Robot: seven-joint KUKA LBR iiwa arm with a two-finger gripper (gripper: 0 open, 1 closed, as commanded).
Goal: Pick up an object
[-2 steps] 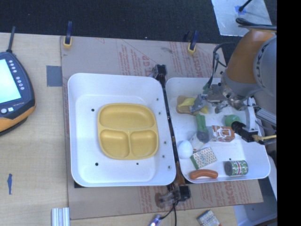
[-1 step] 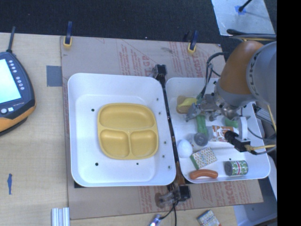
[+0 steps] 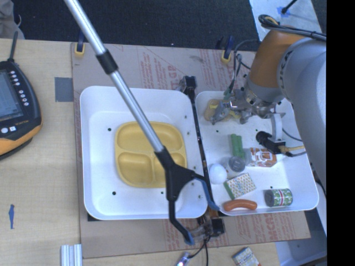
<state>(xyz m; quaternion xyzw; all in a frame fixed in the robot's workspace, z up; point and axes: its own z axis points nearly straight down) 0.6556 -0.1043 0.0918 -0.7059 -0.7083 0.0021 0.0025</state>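
The yellow tray (image 3: 148, 159) lies in the left bin (image 3: 94, 148). In the right bin (image 3: 299, 176), the tool (image 3: 236, 108) hangs low over a yellowish object (image 3: 212, 111); its opening I cannot tell. The step looks like reaching; next it must close on that object.

Two shallow white plastic bins (image 3: 94, 148) (image 3: 299, 173) sit side by side. The left holds one yellow divided tray (image 3: 136, 157). The right holds one green stick (image 3: 237, 144), one white ball (image 3: 217, 174), one orange sausage (image 3: 239, 205), and one green can (image 3: 278, 197).
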